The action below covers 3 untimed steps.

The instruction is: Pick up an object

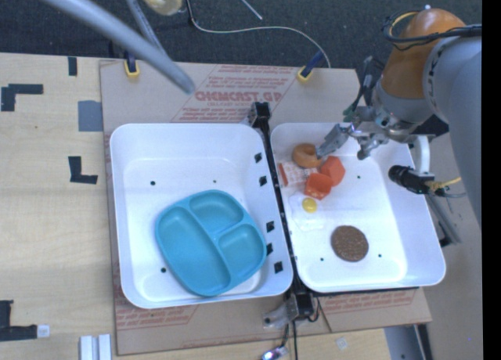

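In the right bin [407,249], a donut [304,155], orange pieces [325,178] and a small yellow bit [310,205] crowd the upper left, a brown disc [349,243] sits lower; the right side lies open. A blue divided tray [210,241] fills the left bin's [133,194] lower half.

Grey arm [458,77], orange band, metallic end effector [349,139].

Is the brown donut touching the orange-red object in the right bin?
Cannot tell. In the camera view the donut and the orange-red object lie edge to edge, with no plain gap or contact between them.
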Tool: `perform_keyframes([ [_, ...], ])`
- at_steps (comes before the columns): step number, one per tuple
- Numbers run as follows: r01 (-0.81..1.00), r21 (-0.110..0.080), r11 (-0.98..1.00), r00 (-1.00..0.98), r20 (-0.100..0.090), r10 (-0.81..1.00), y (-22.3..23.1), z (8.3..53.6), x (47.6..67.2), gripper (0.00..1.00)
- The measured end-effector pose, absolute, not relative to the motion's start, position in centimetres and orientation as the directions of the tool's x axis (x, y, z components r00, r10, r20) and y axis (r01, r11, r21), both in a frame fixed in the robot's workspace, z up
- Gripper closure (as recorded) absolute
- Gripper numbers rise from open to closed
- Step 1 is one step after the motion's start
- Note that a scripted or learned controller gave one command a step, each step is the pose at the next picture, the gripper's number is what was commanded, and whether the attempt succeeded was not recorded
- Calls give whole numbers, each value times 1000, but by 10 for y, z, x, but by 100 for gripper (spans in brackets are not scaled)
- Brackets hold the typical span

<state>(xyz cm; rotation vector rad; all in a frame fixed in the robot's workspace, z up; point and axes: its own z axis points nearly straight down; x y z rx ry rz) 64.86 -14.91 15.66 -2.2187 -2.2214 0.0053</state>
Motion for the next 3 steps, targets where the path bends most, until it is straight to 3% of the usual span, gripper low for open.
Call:
perform_keyframes([
  [1, 1000, 2, 1, -1, 0, 1000, -144, 117, 649, 0],
  [2, 1000, 12, 3, -3, 1, 1000, -142, 132, 652, 100],
  [3, 1000, 2, 2, -2, -1, 1000, -144, 175, 655, 100],
])
